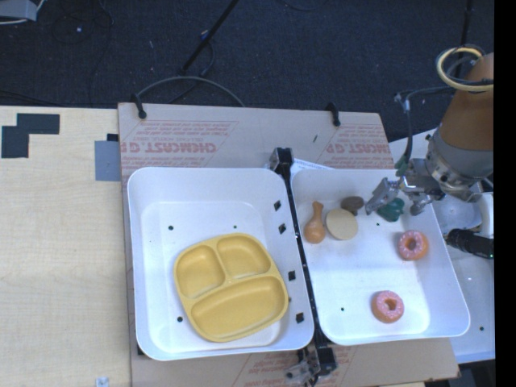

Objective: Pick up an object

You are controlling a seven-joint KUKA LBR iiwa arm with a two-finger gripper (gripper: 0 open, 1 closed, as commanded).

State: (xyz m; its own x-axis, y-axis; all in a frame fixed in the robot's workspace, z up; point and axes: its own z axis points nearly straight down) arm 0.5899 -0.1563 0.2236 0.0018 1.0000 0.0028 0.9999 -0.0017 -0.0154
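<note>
Pink icing marks the nearest piece in the right bin (451, 313): a small doughnut (388, 305) lying flat on the bin floor toward the near edge, loose and well apart from everything else, as if scattered there to give the arm free room on all sides. In the left bin (149, 216), a yellow divided plate (232, 285) rests flat and slightly turned, its three compartments bare; it looks like a place to put things rather than something to grasp. Farther back in the right bin, a second pink doughnut (412, 245) lies near the right wall. Across from it, close to the divider between the bins, sit a tan wooden piece with a rounded end (314, 227) and a pale round disc (342, 226) just beside it, with a small brown lump (351, 204) touching or nearly touching the disc's far side. Farthest back, the gripper (395, 200) hangs low over the bin's far right part, its two metal fingers spread apart, one to each side of a small teal object (392, 210). That teal object lies directly under and between the fingers, so it seems to be the chosen target; whether the fingers touch it I cannot tell, and it is not yet clamped. The second doughnut sits just nearer than the gripper, close enough that a sloppy descent might nudge it. Behind, the arm's orange band (468, 119) rises toward the right.
</note>
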